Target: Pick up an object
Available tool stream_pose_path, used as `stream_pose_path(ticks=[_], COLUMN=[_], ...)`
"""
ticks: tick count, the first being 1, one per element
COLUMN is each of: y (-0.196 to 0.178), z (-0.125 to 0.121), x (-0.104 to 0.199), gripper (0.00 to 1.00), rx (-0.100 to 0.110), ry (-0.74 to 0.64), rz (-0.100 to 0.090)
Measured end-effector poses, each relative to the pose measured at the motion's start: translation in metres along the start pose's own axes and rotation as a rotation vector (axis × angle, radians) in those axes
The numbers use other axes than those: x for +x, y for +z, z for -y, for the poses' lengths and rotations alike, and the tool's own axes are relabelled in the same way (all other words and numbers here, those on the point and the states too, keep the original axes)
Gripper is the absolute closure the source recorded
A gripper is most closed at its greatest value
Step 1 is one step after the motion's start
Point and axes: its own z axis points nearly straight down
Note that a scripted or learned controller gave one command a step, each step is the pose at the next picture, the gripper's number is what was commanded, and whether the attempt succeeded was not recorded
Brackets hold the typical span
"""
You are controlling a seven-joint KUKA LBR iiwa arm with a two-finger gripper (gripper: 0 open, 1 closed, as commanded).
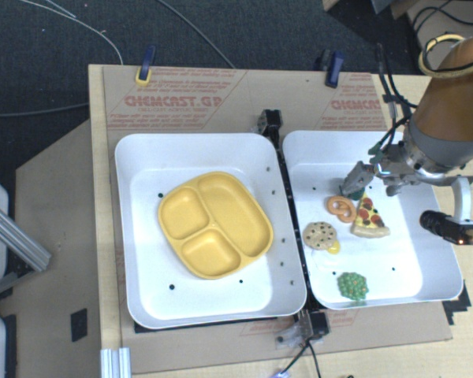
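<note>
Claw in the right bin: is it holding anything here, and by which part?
Nothing is held. The claw hangs just above the pretzel and pizza slice, with nothing between its fingers; both lie on the right bin floor.

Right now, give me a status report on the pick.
Gripper over right bin, above pretzel. Nothing seen held. Pizza slice and cookie close by.

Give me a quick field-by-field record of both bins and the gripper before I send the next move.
left bin: holds a yellow divided plate
right bin: holds pretzel, pizza slice, cookie, broccoli
gripper: over the right bin, above the pretzel and pizza slice
held item: none visible between the fingers
nearest items to gripper: pretzel and pizza slice, side by side
broccoli: apart from the others, near the bin's front edge
</note>
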Motion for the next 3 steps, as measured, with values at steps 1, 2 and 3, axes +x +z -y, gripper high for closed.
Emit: stream_pose_path(ticks=[1,2,3], y=[0.0,0.06,0.11], z=[0.0,-0.004,-0.005], x=[0.0,0.002,0.002], gripper=[0.0,0.0,0.0], rx=[0.0,0.004,-0.001], ry=[0.0,0.001,0.0], rz=[0.0,-0.001,0.001])
